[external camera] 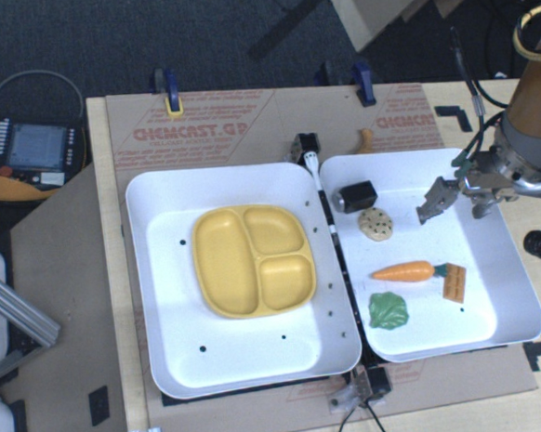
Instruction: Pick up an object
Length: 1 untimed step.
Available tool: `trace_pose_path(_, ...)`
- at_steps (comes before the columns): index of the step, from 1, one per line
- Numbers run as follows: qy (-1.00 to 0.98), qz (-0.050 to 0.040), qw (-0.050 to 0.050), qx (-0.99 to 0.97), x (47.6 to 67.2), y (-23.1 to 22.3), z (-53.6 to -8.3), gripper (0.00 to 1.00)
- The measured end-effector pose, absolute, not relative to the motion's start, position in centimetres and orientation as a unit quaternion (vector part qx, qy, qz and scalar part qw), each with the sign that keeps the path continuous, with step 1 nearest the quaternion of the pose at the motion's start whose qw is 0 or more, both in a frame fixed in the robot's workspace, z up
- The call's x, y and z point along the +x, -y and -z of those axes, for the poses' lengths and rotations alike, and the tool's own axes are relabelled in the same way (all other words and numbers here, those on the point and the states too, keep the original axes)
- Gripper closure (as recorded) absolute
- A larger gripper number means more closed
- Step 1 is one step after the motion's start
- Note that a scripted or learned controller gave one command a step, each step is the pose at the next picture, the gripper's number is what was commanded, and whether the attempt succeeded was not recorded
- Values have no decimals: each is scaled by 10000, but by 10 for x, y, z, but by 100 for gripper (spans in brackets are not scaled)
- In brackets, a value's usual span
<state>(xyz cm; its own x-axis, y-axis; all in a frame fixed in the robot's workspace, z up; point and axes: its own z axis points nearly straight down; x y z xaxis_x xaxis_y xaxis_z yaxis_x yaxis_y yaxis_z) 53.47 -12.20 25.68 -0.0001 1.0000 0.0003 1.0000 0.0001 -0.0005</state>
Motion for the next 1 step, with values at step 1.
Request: trace_pose_path(1, 7071, -17, 31, -7071, 526, 115, -204, 0)
